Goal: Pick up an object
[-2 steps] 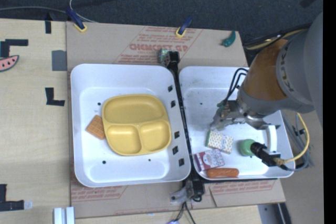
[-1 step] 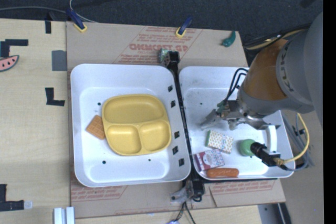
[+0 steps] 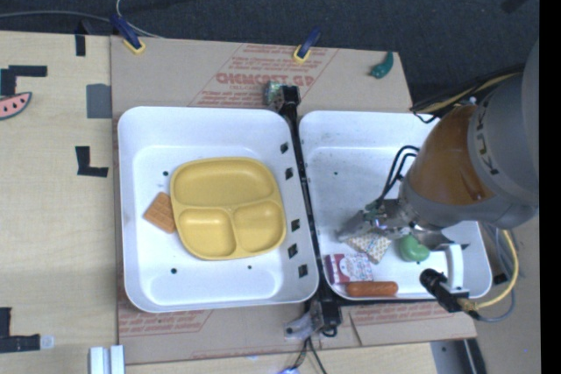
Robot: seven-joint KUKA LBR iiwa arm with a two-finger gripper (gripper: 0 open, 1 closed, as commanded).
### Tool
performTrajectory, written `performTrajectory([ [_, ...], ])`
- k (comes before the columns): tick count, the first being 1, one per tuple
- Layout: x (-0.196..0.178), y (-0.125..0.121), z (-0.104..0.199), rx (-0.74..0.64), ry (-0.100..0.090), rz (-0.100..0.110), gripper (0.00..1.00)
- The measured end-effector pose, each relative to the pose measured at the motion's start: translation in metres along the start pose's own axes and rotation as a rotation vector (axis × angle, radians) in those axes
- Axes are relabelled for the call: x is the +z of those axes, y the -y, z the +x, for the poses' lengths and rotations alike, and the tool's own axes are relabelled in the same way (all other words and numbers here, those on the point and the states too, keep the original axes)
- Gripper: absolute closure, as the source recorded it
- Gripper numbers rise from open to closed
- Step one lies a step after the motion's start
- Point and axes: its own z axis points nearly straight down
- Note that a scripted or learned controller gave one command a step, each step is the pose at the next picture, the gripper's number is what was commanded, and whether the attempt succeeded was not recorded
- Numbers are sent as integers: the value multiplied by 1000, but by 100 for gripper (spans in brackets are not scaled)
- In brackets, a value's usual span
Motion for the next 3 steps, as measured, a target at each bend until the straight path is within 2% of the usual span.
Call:
performTrajectory([
  [1, -11, -2, 2, -2, -7, 1, 100],
  [2, -154, -66, 7, -1, -6, 17, 100],
  [3, -153, -65, 7, 0, -6, 21, 0],
])
